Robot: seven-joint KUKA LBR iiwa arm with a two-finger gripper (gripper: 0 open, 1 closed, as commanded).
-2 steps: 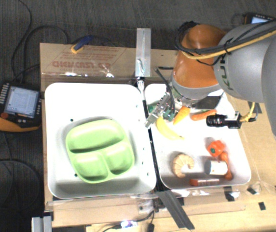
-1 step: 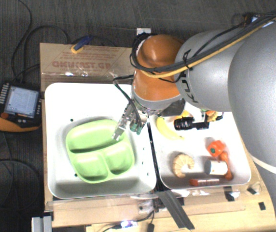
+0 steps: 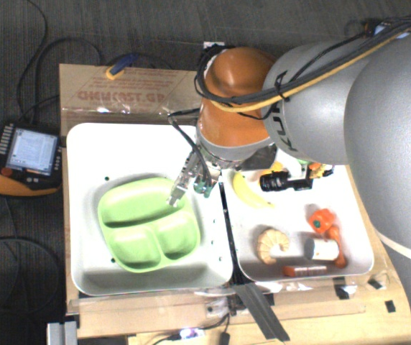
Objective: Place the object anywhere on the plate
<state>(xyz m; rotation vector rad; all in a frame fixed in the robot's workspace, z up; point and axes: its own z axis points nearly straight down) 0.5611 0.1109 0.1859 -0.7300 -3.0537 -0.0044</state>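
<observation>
A light green divided plate (image 3: 148,225) lies in the left bin (image 3: 83,157). My gripper (image 3: 190,184) hangs below the orange wrist band, over the plate's upper right rim and close to the wall between the two bins. A small teal bit (image 3: 205,187) shows at the gripper's right side; I cannot make out whether it is a separate object or part of the gripper. Nothing rests on the plate's compartments.
The right bin (image 3: 360,261) holds a yellow banana (image 3: 248,192), an orange toy (image 3: 323,221), a tan croissant-like piece (image 3: 272,243), a white cylinder (image 3: 325,250) and a red marker (image 3: 305,270). A handheld pendant (image 3: 27,157) sits left of the bench.
</observation>
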